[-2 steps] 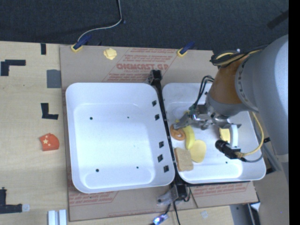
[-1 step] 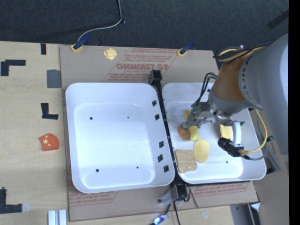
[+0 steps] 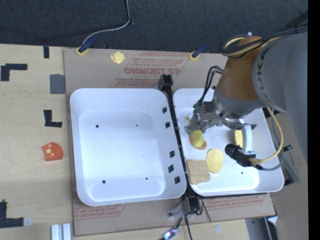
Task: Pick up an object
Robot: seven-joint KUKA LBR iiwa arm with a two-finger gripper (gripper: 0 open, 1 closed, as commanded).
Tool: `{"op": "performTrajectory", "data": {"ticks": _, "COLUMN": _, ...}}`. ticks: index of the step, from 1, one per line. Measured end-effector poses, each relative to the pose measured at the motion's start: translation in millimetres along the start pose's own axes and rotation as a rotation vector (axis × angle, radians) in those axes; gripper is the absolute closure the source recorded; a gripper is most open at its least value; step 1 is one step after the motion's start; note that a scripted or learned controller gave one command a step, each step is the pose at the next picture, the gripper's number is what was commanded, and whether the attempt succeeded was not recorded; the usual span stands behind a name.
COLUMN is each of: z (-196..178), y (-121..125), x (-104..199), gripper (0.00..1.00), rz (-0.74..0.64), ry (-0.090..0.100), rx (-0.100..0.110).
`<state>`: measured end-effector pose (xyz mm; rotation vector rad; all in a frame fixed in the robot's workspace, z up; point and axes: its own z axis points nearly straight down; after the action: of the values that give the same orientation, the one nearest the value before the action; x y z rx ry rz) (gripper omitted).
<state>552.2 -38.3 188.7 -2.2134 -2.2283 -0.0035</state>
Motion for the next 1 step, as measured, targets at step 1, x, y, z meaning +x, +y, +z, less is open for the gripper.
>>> {"op": "performTrajectory", "data": {"ticks": 1, "z": 5.0, "y": -21.9, "x": 24.8, "gripper": 1.0, "rz": 0.005, "ry": -0.002, "rx": 0.006}}
